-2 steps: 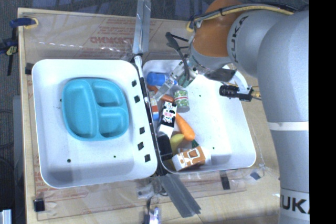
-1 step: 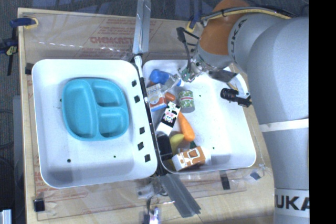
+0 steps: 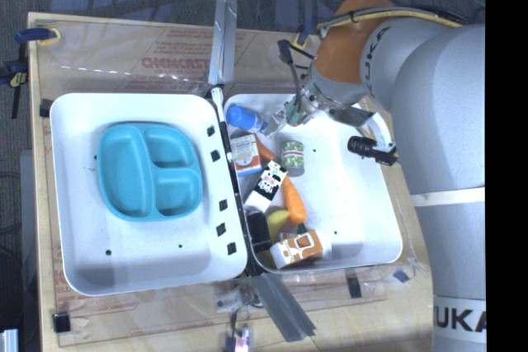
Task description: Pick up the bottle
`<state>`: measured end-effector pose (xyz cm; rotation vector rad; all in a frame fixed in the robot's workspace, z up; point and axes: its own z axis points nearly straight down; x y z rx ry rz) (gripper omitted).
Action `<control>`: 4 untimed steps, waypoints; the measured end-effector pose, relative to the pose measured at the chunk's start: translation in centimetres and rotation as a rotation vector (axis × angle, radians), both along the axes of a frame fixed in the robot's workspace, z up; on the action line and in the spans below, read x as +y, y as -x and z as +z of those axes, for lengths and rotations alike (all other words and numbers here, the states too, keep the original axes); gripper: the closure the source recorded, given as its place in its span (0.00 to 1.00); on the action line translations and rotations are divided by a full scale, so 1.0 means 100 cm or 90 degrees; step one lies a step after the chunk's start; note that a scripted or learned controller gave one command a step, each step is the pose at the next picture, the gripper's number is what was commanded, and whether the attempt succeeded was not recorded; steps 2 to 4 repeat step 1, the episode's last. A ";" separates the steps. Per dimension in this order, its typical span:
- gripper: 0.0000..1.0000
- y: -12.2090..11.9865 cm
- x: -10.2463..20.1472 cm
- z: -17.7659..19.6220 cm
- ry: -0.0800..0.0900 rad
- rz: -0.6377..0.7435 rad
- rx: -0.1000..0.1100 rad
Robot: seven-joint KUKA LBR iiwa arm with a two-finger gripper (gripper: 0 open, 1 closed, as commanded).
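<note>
1. In the camera view, you find the bottle (image 3: 244, 136) lying on its side in the right bin (image 3: 363, 202), hard against that bin's left wall near the far corner. Its blue cap (image 3: 240, 117) points to the far edge, and its labelled body runs toward you.

2. Expect it to handle as a small, light plastic bottle: stiff enough to take a pinch, but smooth and round, so it may roll or slip if you close off-centre. That is a judgement from its look alone.

3. Take it across the body just below the cap, where the label gives a duller surface. The wall on its left leaves little room for a finger there, so you may need to come in along its length instead.

4. The gripper (image 3: 290, 113) sits just to the right of the cap, near the bottle and above the bin floor. You cannot tell from here how far its fingers stand apart, and nothing is visibly held.

5. Around the bottle lies clutter: a small green can (image 3: 292, 157) upright to its right, a black-and-white carton (image 3: 266, 180), an orange carrot-shaped piece (image 3: 294, 202), a yellow rounded piece (image 3: 279, 219), and an orange and white box (image 3: 299, 248) by the near wall.

6. The left bin (image 3: 74, 251) bears a turquoise divided tray (image 3: 150, 171), smooth moulded plastic with rounded compartments.
</note>
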<state>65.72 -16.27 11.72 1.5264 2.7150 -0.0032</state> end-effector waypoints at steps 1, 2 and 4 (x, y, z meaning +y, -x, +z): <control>1.00 0.000 0.082 0.076 -0.010 -0.083 0.014; 1.00 0.000 0.082 0.076 -0.010 -0.083 0.014; 1.00 0.000 0.082 0.076 -0.010 -0.083 0.014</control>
